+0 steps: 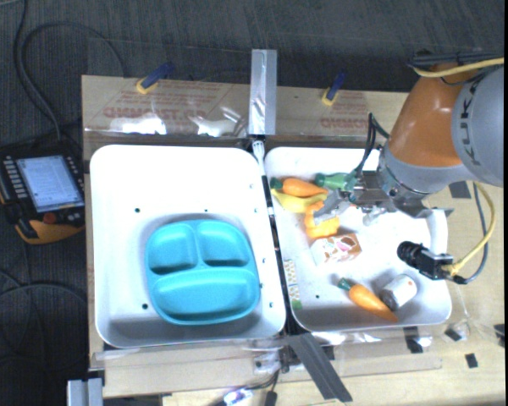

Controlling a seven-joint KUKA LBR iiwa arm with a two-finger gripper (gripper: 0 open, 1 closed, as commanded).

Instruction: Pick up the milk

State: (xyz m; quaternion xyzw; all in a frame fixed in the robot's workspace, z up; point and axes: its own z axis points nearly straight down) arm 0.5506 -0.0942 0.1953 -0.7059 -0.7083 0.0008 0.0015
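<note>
1. Two shallow white bins sat side by side on the bench; the left bin (pixel 118 227) bore a blue divided plate (pixel 201 269).
2. The right bin (pixel 436 307) held a scatter of toy food, with the grey arm (pixel 444 138) and its orange band reaching in from the right.
3. The gripper (pixel 349 200) hung low over the upper left part of that bin, just beside a yellow-and-orange cluster of toy food (pixel 309 205); whether its fingers were spread or closed could not be told.
4. The milk (pixel 335 247), a small white carton with orange and red print, lay near the middle of the right bin, just below the gripper and apart from it.
5. A carrot (pixel 364 295) lay near the front wall, touching a small white can (pixel 399 291).
6. A handheld control pendant (pixel 38 189) rested on the floor to the left of the bench.
</note>
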